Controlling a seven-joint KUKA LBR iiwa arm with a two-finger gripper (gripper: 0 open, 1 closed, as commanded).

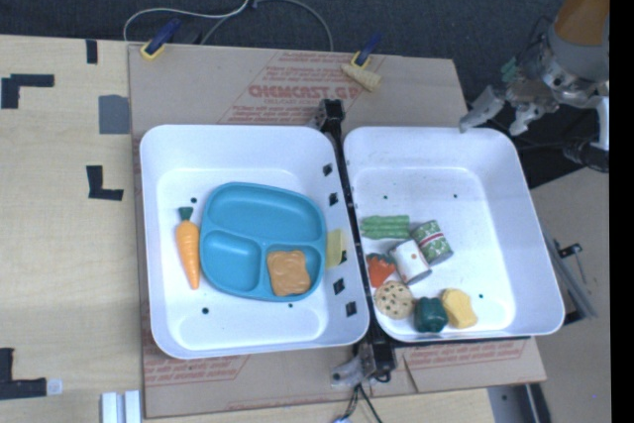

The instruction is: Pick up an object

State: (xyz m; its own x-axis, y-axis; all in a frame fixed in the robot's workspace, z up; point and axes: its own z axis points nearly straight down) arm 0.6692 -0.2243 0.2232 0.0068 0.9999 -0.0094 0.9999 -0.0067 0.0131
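The tool [500,109] hovers at two o'clock beyond the right bin [515,163], fingers apart, empty. The green block [384,226] lies mid-bin: probably light, stiff plastic, best pinched across its narrow sides.

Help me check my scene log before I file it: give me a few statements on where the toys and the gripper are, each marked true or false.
1. The carrot lies in the left bin, beside the blue tray. True.
2. The toast slice sits in the right bin. False: it rests in a compartment of the blue tray, in the left bin.
3. The gripper is above the right bin's far right corner, holding nothing. True.
4. The cookie lies alone in the middle of the right bin. False: it is crowded among other toys near the bin's front left.
5. The yellow toy sits next to the dark green toy. True.
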